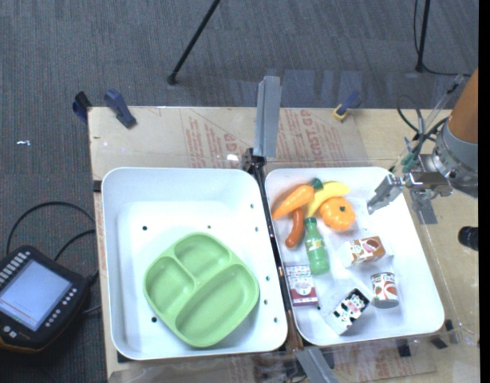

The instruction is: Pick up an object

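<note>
gripper: two-finger gripper point(404, 191) over right white bin's point(424, 274) right rim, fingers spread apart, nothing between
left bin: green divided plastic plate point(201, 288)

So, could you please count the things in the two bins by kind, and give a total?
Toy produce: 4 (carrot, banana, orange pumpkin-like fruit, sausage-shaped piece)
Bottles: 1 (green bottle)
Small cartons or boxes: 3 ()
Cans: 1 (can)
Plates: 1 (green divided plate, left bin)
Total: 10
</note>
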Motion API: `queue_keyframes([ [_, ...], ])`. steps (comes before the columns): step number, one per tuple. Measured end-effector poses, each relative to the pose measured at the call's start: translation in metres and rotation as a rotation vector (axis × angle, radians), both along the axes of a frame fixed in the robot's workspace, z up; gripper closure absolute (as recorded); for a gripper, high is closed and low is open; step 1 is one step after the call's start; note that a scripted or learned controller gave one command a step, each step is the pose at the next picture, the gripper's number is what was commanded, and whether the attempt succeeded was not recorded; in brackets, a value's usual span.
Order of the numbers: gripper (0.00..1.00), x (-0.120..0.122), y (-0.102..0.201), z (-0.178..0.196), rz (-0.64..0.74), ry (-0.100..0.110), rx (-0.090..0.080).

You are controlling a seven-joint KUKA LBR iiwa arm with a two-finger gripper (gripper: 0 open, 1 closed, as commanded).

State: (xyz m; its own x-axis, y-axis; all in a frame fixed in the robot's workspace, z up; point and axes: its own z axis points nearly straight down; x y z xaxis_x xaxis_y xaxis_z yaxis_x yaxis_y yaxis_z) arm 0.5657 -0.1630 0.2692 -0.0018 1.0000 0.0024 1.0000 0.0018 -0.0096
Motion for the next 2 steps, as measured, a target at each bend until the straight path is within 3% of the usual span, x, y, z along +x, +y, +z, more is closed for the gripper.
queue_keyframes([
  [1, 0.0, 0.053, 0.011, -0.126, 0.024, 0.001, 0.001],
  [2, 0.0, 0.077, 0.003, -0.186, 0.093, -0.002, 0.001],
])
